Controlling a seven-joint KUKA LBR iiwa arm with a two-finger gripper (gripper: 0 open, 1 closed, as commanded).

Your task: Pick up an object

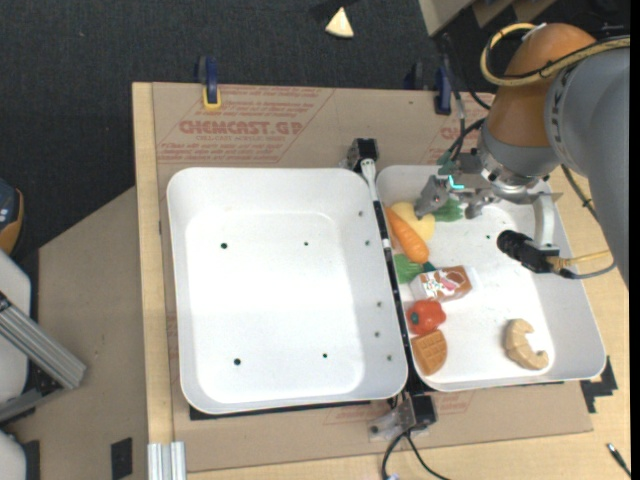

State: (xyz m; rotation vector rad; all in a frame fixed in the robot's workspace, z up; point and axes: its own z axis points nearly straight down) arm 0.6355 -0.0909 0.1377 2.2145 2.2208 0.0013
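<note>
Two white bins [200, 268], toy carrot [407, 236] in the right one, gripper [452, 196] low beside it, grip state unclear.

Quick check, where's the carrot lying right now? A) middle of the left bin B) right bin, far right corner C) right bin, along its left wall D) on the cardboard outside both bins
C: the carrot lies in the right bin, close to its left wall, next to the divider between the two bins, with other toy food below it.
</note>
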